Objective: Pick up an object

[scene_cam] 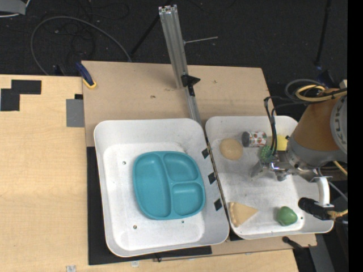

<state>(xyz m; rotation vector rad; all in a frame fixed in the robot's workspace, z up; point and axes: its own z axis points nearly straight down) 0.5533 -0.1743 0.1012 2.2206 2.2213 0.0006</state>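
1. A teal divided tray (168,184) lies in the left bin (108,146).
2. The right bin (218,129) holds a tan round lump (231,149), a small can (255,138), a tan wedge (243,213) and a green object (287,215).
3. The gripper (271,166) hangs above the right bin's middle; whether it grips anything, I cannot tell.

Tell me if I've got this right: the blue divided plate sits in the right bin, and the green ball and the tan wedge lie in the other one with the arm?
Not quite. The camera view shows the blue divided plate in the left bin, not the right one. The rest holds: the green ball and the tan wedge lie in the right bin, where the arm reaches in.
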